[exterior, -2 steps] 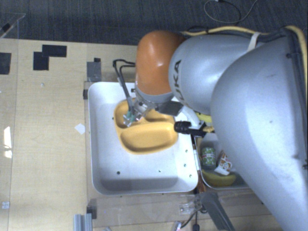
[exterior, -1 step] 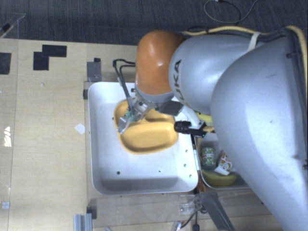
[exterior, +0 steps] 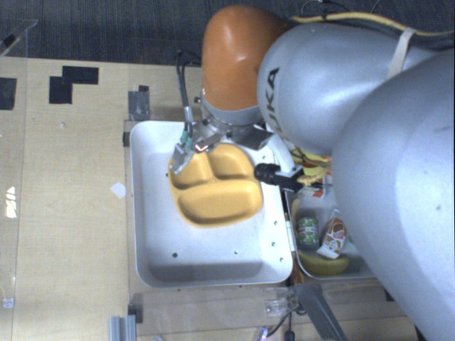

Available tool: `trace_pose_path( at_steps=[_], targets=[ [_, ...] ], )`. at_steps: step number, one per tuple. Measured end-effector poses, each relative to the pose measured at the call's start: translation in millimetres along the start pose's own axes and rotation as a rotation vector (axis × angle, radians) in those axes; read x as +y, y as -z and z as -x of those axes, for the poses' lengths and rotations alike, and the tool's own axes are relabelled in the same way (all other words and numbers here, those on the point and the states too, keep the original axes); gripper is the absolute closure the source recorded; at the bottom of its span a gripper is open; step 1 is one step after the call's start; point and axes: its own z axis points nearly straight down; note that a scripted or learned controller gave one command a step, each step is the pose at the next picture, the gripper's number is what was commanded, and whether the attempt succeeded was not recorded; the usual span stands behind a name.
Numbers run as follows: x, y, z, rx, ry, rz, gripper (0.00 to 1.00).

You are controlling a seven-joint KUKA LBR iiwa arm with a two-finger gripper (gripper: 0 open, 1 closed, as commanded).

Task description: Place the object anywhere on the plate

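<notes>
Checking in from the remote station: I'd call this one somewhere mid-run, not finished as far as I can see. The yellow plate (exterior: pixel 217 197) sits in the left bin (exterior: pixel 142 212), pushed up toward the bin's 1 o'clock corner, and both of the compartments I can see look bare, so nothing counts as placed yet. The gripper (exterior: pixel 188 148) hangs right over the plate's 10 o'clock rim, with the arm's orange band (exterior: pixel 234 55) at 12 o'clock above it. There's a small greenish-white bit (exterior: pixel 185 142) at the tip, but honestly I can't tell if that's the object or just part of the tool, and I can't tell whether the gripper is open or closed either, it's too small and tucked under the wrist. So the object might be at the tip, over the plate's edge, but I wouldn't swear to that. If it is, what's left in my book is just letting go over the plate. If not, it's a whole fresh pick from the right bin (exterior: pixel 304 263) at 3 o'clock, where a green can (exterior: pixel 307 231), a small carton (exterior: pixel 334 237) and a banana (exterior: pixel 328 266) are piled close together. The plate itself looks smooth, shallow, with rounded dividers, so it's a forgiving target.
</notes>
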Motion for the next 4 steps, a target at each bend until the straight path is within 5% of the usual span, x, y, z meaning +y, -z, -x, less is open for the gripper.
trace_pose_path(
  at_steps=[1,2,3,4],
  targets=[
    [2,12,-1,-0.002,0.008,0.006,1.00],
    [-45,-25,1,0.001,0.127,-0.002,1.00],
    [-58,53,27,-0.001,0.283,0.001,1.00],
    [-79,48,-42,0.001,0.353,0.000,1.00]
  ],
)
